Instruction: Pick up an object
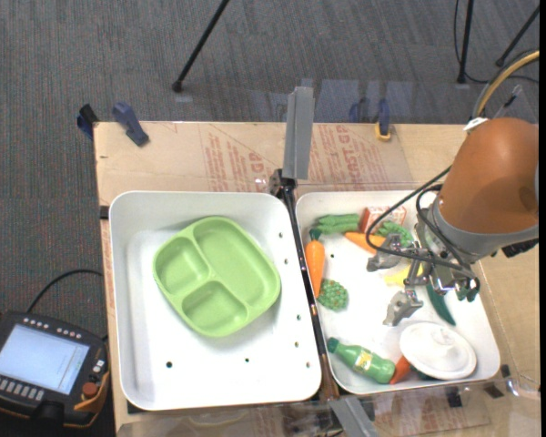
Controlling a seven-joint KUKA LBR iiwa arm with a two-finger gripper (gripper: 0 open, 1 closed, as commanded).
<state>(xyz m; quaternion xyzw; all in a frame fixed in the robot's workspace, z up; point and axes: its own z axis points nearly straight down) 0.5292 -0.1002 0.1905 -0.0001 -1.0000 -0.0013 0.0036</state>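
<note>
Over the right bin [491,335] the gripper [402,309] hangs low, fingers apart and holding nothing, poised between broccoli [333,295] and white lid [439,350]; bottle [361,360] lies nearby.

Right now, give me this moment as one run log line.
end effector over right bin, nothing seen held | beside it: white lid, broccoli, green bottle | left bin: green divided plate

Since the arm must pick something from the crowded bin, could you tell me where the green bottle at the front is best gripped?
Grip the green bottle across its body, near the yellow label, coming straight down. It lies on its side, cap toward the left, so its round flanks face the fingers. An orange piece touches its right end, so stay nearer the middle.
</note>
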